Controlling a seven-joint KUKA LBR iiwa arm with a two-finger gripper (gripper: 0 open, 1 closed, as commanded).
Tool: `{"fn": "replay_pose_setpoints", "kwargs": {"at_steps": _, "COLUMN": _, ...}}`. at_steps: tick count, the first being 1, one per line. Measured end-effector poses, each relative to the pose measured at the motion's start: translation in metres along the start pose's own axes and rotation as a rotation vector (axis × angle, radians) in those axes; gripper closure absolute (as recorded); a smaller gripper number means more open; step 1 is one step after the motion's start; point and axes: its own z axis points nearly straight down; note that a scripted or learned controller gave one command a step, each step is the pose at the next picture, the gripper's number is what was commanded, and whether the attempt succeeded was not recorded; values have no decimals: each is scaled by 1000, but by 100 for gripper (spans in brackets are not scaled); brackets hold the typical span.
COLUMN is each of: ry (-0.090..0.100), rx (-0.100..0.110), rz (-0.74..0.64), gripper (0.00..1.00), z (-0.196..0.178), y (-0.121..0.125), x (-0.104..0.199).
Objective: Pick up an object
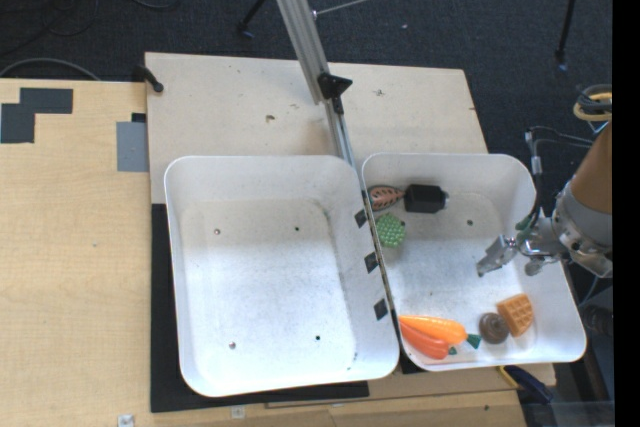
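The right bin (520, 177) holds several small objects. A black block (424, 198) lies at its far side, with a brown striped item (384, 196) beside it against the divider. A green knobbly ball (390, 232) sits just below those. Along the near wall lie an orange carrot (432, 335), a small brown round piece (492, 326) and an orange waffle-like block (516, 313). My gripper (495, 257) reaches in over the bin's right side, low above the bare floor, a little above the waffle block. Nothing shows in its grasp.
The left bin (200, 177) stands beside the right one, sharing a divider with black clips (368, 260). A slanted aluminium bar (300, 25) rises behind the bins. The arm (592, 200) crosses the right bin's right rim.
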Motion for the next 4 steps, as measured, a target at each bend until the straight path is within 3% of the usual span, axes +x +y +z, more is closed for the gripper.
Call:
{"fn": "replay_pose_setpoints", "kwargs": {"at_steps": 1, "ry": 1, "rx": 0, "rz": 0, "gripper": 0, "z": 61, "y": -2, "x": 9}}
{"fn": "replay_pose_setpoints", "kwargs": {"at_steps": 2, "ry": -2, "rx": -5, "rz": 8, "gripper": 100, "z": 48, "y": -1, "x": 7}}
{"fn": "replay_pose_setpoints", "kwargs": {"at_steps": 4, "ry": -4, "rx": -11, "rz": -2, "gripper": 100, "z": -52, "y": -6, "x": 8}}
